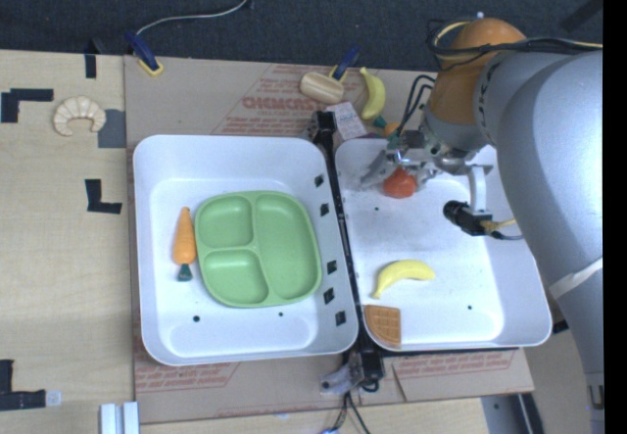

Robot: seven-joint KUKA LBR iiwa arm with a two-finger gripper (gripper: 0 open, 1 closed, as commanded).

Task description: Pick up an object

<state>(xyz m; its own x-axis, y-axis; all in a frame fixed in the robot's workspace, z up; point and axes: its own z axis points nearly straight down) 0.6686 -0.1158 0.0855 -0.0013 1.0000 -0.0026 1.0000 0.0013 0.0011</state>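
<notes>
Arm's down in the right bin, parked over a red thing

The gripper [397, 168] sits right on top of a red tomato-looking object [399, 186] at the back of the right bin [509, 324]. Banana [403, 274] and waffle [383, 324] lie nearer the front. Left bin [157, 324] has a green divided plate [259, 248] with a carrot [183, 238] beside it.

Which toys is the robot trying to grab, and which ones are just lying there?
In the job: the gripper, low over the red tomato toy in the right bin.

Lying about: banana, waffle, carrot, green tray, croissant.
</notes>
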